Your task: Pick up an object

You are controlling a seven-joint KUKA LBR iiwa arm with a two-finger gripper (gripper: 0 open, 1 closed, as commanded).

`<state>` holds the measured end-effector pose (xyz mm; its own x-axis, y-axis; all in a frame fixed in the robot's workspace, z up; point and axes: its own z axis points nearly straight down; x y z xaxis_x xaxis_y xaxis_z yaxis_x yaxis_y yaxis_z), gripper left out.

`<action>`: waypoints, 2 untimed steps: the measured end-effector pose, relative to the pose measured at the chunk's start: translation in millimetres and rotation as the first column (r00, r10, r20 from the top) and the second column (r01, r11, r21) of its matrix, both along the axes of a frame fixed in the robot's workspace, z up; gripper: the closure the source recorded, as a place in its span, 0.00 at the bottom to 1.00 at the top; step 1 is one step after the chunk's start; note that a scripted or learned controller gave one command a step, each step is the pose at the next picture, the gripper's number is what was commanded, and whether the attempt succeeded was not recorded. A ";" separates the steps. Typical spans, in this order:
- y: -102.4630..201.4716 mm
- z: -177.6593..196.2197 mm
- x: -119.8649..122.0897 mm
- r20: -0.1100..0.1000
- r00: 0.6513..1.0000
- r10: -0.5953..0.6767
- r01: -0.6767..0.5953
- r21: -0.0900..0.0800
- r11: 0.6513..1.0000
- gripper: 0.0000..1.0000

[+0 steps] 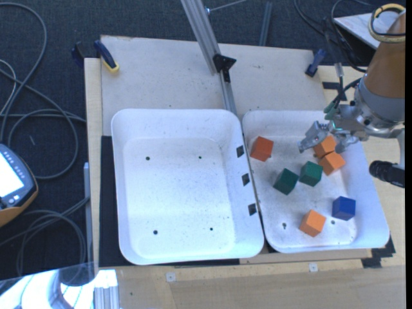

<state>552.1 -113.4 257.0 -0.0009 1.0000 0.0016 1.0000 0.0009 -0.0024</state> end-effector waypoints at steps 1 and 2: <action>-57.1 -93.9 -1.8 -0.007 1.000 -0.006 0.006 -0.001 1.000 0.00; -6.6 -75.1 -25.2 0.000 1.000 0.004 -0.004 0.002 1.000 0.00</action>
